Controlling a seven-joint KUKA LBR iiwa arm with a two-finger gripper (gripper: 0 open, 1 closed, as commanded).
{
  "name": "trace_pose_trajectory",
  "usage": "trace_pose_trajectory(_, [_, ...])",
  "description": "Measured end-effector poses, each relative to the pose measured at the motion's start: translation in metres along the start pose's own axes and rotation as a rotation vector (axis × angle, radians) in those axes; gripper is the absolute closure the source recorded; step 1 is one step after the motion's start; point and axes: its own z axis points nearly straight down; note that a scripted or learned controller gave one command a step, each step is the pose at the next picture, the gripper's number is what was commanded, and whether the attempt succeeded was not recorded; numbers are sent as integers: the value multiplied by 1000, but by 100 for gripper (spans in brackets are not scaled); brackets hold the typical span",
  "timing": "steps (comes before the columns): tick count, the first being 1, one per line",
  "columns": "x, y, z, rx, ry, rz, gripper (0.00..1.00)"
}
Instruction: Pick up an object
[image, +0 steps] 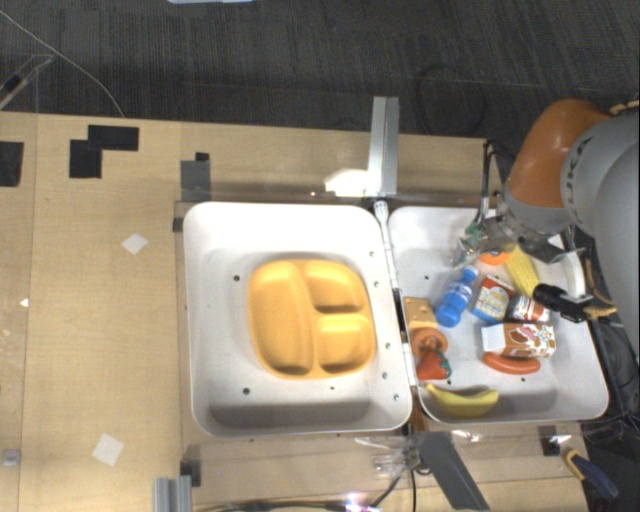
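Banana (462, 400) lies nearest the camera, along the front wall of the right bin (590, 400), with a red-and-orange toy (430, 358) just behind it against the divider. Behind those I see a red sausage (512, 364) touching a small carton (524, 340), a second small packet (492, 300), and a blue bottle (455, 298) lying tilted toward the bin's middle. A corn cob (522, 268) rests further back, just beside the gripper (480, 238), which hangs low over the rear of the right bin. I cannot tell from this view whether the fingers are spread or closed, and I see nothing between them. The left bin (205, 300) carries a yellow divided tray (305, 315), well apart from the arm (560, 160). My judgement is that the step in hand is the approach to a grasp among the rear pile, most likely the blue bottle or the corn cob. To do it well, I would centre on one item, align the grasp across its narrow axis, descend straight, and avoid the crowded neighbours. The bottle's round body may roll if struck off-centre.
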Motion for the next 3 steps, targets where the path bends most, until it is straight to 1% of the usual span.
trace_pose_trajectory(1, [6,-4,-86,-4,-2,-149,100])
trace_pose_trajectory(2, [-31,-33,-17,-8,-6,-341,100])
trace_pose_trajectory(3, [12,-25,-115,-5,-3,-695,100])
